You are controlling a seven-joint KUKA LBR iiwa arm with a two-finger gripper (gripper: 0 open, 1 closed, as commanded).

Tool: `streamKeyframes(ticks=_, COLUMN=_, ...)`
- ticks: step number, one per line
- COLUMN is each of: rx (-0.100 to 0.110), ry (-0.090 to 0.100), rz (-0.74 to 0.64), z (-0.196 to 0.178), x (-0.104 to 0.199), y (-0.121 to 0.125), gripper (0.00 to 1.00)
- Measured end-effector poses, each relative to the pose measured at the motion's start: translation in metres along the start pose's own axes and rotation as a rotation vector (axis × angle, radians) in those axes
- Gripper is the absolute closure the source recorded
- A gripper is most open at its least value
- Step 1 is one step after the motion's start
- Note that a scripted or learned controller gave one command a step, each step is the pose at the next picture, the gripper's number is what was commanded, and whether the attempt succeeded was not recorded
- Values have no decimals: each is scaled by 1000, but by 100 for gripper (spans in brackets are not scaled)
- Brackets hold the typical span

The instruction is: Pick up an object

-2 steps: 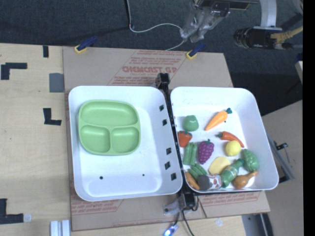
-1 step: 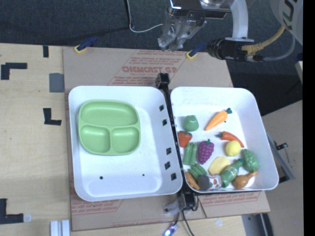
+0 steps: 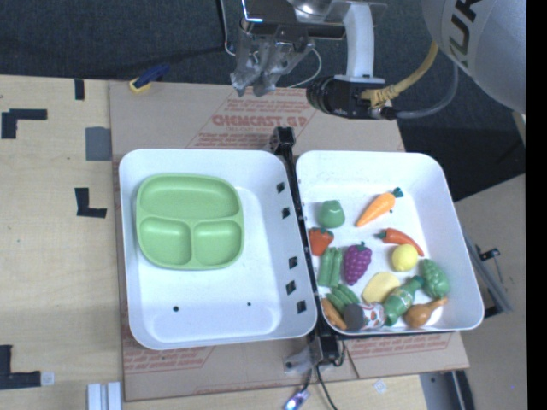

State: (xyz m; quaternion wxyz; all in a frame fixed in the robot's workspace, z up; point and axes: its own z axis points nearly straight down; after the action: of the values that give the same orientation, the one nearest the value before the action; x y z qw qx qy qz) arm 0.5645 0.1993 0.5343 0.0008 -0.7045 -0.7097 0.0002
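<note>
The gripper point(image 3: 256, 77) hangs above the far edge of the bench, over the brown cardboard sheet point(image 3: 248, 126) with red lettering, beyond the far rim of the two bins. Its fingers point downward and sit close together, but the view is too blurred there to tell how far apart they are. Nothing can be seen between them.

The left bin point(image 3: 154, 314) holds a light green divided plate point(image 3: 189, 221) with three compartments, lying toward the bin's far left part. The plate's compartments hold nothing.

The right bin point(image 3: 427, 178) holds a heap of toy foods, gathered mostly in its near half. An orange carrot point(image 3: 377, 208) with a green top lies tilted toward the far right. A green pepper point(image 3: 331, 214) sits just left of it. A red tomato point(image 3: 319, 240) lies against the left wall. A bunch of purple grapes point(image 3: 356, 262) sits in the middle, with a green pea pod point(image 3: 329, 266) just beside it on the left. A red chili point(image 3: 397, 237) lies right of the grapes, and a yellow lemon point(image 3: 403, 257) is just near of it. A green broccoli point(image 3: 433, 277) sits by the right wall. A brown pear point(image 3: 420, 313) lies at the near right corner.

The gripper is well apart from all these toys.
</note>
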Motion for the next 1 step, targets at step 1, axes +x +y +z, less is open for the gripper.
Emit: streamKeyframes(ticks=1, rx=2, ry=-1, rz=-1, z=2, x=37, y=-70, gripper=100)
